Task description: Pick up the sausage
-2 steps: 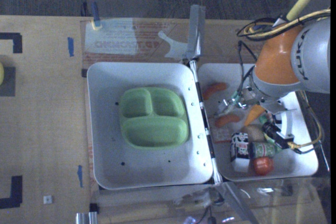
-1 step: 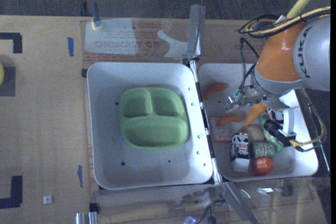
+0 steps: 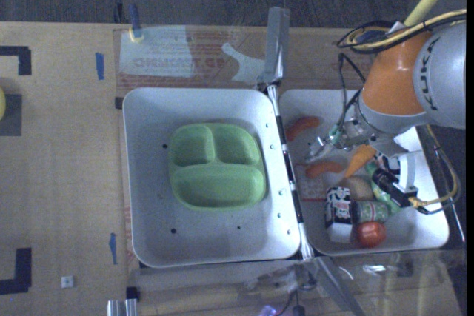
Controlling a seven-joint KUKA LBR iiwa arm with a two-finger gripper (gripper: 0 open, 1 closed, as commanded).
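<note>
Orange-red sausage (image 3: 303, 126) lies at 11 o'clock in the right bin (image 3: 429, 237), free, touching nothing. Gripper (image 3: 326, 146) hangs just beside it at its 4 o'clock, over a second reddish sausage-like piece (image 3: 324, 169); grip state hidden, can't tell. Carrot (image 3: 361, 158), dark bottle (image 3: 357, 212), tomato (image 3: 370, 234) cluster toward 5 o'clock. Green divided tray (image 3: 217, 166) sits mid left bin (image 3: 148, 233).
</note>
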